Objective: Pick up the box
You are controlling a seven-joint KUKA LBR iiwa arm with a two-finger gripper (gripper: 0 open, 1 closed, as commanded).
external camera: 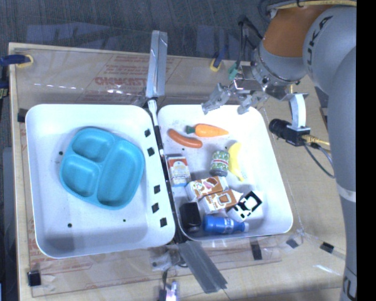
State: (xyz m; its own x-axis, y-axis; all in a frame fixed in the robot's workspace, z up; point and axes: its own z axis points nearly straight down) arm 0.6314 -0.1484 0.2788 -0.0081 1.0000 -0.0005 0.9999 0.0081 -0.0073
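Observation:
A small red and white box (178,168) lies in the right bin (271,148), close to its left wall. Two brown and white cartons (213,193) lie just in front of it, toward the bin's middle. My gripper (224,108) hangs over the bin's far edge, above and behind the carrot (210,130). Its fingers (208,106) are spread open with nothing between them. The box sits well in front of the gripper and to its left.
The right bin also holds a sausage (184,138), a green can (220,162), a banana (235,158), a black and white cube (248,204), a blue bottle (224,224) and a black object (189,215). A blue divided plate (103,166) lies in the left bin (44,231).

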